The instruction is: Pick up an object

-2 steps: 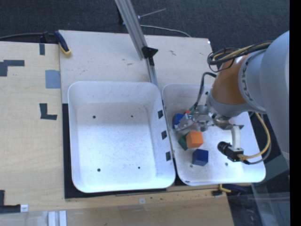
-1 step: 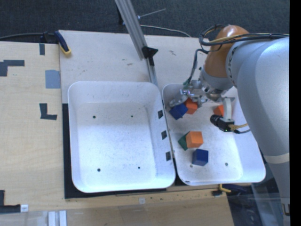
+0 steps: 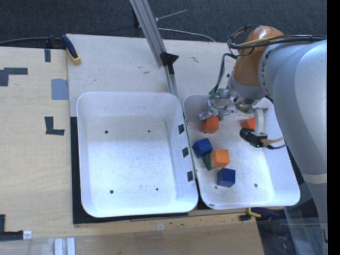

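My gripper hangs over the back left part of the right bin, right above an orange block. Its fingertips reach the block's top, and the block looks to sit between them. Closer to the front lie a blue cube, an orange cube with a green block tucked under its left side, and another blue cube. A small orange piece shows at the right, partly behind the arm.
The left bin stands beside the right one, sharing a wall. A metal pole slants in from the top to the bins' back edge. The grey arm covers the right side of the right bin.
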Action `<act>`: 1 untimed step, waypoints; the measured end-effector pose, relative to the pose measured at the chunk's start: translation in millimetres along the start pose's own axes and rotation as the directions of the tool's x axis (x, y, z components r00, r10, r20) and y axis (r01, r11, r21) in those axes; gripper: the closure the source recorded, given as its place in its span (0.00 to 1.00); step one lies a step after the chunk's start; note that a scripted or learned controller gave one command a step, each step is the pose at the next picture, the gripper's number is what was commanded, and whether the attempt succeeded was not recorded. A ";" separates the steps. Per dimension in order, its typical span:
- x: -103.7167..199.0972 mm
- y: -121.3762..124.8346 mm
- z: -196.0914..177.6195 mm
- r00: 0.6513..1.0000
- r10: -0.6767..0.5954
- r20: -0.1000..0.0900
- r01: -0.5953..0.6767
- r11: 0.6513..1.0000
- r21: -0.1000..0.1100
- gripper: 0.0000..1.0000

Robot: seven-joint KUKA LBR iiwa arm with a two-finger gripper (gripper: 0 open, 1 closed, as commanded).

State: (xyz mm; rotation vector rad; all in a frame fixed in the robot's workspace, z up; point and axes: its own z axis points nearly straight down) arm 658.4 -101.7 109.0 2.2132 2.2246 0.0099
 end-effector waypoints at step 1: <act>-58.9 -2.6 -87.2 1.000 0.007 0.006 -0.007 1.000 0.001 1.00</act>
